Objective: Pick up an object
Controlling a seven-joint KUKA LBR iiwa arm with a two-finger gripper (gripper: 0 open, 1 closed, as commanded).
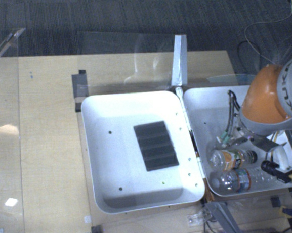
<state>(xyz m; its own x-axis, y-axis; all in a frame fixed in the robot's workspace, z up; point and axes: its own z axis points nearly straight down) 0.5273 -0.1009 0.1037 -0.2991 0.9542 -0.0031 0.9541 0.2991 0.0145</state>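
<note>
My grey arm (279, 102) low over two clear plastic bottles (232, 169) crowding the right white bin's (201, 108) near rim, pincer state beyond my telling.

So the bench (48, 162) is light wood, with two shallow white bins sitting right next to each other. Left bin (95, 143) and right bin (201, 108) meet edge to edge.

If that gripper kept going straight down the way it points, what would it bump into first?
Most likely the clear plastic bottles lying in the right-hand bin. The gripper hangs low over them, pointing down, so the upper bottle looks first in line, though depth is hard to judge from this slanted view.
</note>
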